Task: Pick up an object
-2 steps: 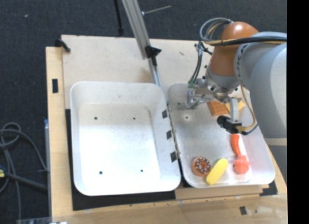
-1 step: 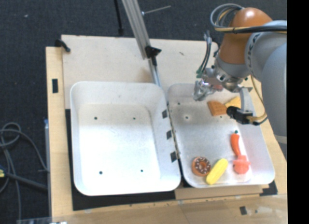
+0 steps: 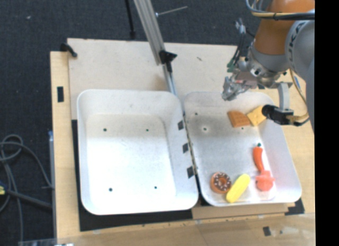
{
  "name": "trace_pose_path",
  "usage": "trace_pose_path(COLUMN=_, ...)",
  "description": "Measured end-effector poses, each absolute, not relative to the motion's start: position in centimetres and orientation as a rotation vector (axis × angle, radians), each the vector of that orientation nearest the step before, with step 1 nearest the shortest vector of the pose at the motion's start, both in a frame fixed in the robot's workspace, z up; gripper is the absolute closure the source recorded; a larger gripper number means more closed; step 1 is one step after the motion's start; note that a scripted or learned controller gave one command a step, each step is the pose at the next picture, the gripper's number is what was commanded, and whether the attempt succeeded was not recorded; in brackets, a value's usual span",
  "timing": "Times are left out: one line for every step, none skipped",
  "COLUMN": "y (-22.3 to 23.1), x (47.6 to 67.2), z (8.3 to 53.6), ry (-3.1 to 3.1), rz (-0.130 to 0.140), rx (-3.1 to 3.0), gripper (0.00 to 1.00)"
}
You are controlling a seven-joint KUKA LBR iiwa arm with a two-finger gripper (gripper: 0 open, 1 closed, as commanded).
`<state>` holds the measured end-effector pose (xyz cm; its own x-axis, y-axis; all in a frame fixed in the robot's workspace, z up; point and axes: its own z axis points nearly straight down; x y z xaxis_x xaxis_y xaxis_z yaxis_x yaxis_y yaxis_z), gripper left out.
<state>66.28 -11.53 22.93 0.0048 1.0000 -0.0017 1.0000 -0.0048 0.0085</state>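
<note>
From above, the grey arm (image 3: pixel 288 22) with its orange band reaches in from the right, and its claw (image 3: pixel 231 92) hangs over the far rim of the right bin (image 3: pixel 222 144), near that bin's upper left corner. The claw is small and dark against the bin, so how far it is open cannot be told, and nothing can be made out in its grip. Just beside it, to the right and slightly nearer, lie an orange cracker-like square (image 3: pixel 238 119) and a paler yellow piece (image 3: pixel 256 115), touching each other. Along the bin's right side lies a toy carrot (image 3: pixel 260 168). At the near edge sit a chocolate doughnut (image 3: pixel 220 182) and a yellow corn-like piece (image 3: pixel 238 187), side by side and touching. The left bin (image 3: pixel 132 149) sits alongside on the desk (image 3: pixel 116 64).
</note>
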Motion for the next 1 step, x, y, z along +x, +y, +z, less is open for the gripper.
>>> trace_pose_path(y=-11.63, x=66.33, z=22.65, ry=2.215, rz=0.0, rx=2.224, gripper=1.0)
